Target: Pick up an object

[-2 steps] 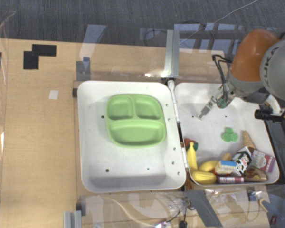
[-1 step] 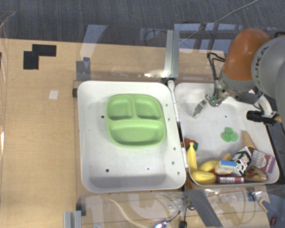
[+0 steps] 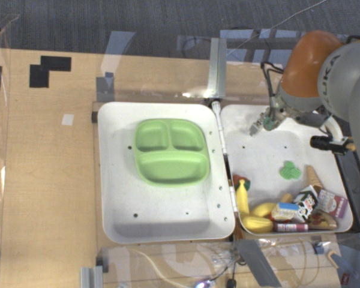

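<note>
My gripper [image 3: 261, 125] hangs over the far part of the right bin [image 3: 252, 161], close to its back wall, with nothing seen between its fingers. Its tips are small and blurred. Toys lie well in front of it: a small green piece [image 3: 290, 171] on the bin floor, a yellow banana [image 3: 242, 197] along the left wall, and a pile of small packets and toy food [image 3: 303, 210] in the near right corner.
The left bin [image 3: 117, 221] holds a green divided plate [image 3: 170, 150] in its middle. A metal divider rail [image 3: 219, 71] runs between the two bins. The grey arm with its orange band [image 3: 309, 62] comes in over the far right corner.
</note>
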You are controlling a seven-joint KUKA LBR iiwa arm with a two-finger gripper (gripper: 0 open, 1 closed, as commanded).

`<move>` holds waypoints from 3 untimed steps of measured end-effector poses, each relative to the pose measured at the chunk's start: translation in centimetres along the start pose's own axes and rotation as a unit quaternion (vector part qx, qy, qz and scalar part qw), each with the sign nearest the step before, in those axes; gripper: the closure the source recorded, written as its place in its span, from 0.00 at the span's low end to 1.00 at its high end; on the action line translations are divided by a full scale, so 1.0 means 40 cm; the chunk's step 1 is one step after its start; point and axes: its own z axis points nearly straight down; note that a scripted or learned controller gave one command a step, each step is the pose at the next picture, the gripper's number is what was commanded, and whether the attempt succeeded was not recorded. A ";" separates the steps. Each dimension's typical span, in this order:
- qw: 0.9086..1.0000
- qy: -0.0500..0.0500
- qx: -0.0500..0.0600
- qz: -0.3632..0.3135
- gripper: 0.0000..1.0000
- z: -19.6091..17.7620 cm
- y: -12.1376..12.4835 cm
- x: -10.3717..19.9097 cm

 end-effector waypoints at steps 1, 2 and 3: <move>0.998 0.004 0.002 0.056 1.00 -0.211 0.097 0.127; 0.971 0.004 0.005 0.240 1.00 -0.206 0.058 0.110; 0.976 0.004 0.004 0.217 1.00 0.015 -0.113 0.154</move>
